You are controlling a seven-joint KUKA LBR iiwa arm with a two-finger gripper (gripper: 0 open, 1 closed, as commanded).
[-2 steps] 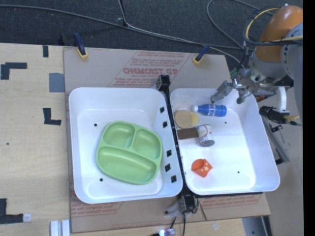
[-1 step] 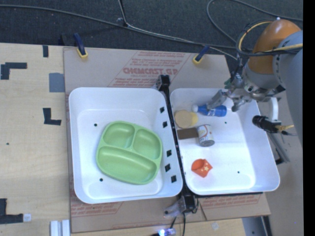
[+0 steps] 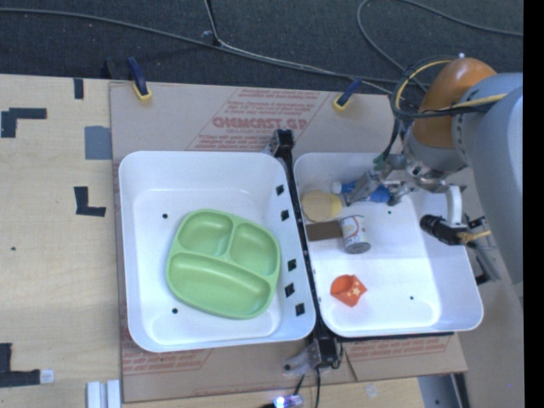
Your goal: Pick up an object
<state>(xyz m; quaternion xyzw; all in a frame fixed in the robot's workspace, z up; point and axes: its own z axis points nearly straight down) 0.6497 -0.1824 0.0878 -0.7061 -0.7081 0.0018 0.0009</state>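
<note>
In the right bin (image 3: 425,304) lie a tan rounded object (image 3: 320,204), a small brown block (image 3: 321,231), a white can (image 3: 354,234) on its side and an orange-red crumpled object (image 3: 347,289). My gripper (image 3: 371,189) reaches in from the right and hangs low over the bin's back part, just right of the tan object and above the can. A small blue object (image 3: 380,195) shows right at the gripper's tip; whether it is held is unclear.
The left bin (image 3: 140,194) holds a green divided plate (image 3: 224,263). A black divider (image 3: 293,228) runs between the bins. A black fitting (image 3: 442,228) sticks over the right bin's right rim. Cables cross the dark floor behind the bench.
</note>
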